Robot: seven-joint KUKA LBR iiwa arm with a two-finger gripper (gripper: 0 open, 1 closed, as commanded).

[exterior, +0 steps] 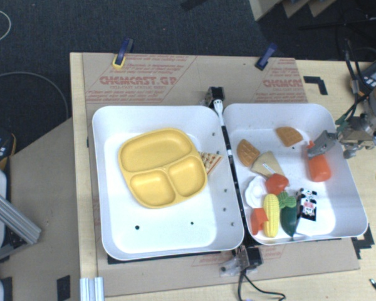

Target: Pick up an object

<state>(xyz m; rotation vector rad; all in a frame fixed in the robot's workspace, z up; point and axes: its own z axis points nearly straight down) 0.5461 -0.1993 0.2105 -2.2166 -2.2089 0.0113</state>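
The hand (324,144) sits at the right bin's (351,199) far right side, just above the orange-red toy (319,167); I cannot tell its state, and the toy looks light, hard, smooth, best pinched across its middle.

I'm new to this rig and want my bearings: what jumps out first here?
A big yellow divided plate fills much of the left bin. The right bin holds a bright cluster of toy food, including a corn cob and a tomato. At that bin's right edge, the hand sits over an orange-red piece.
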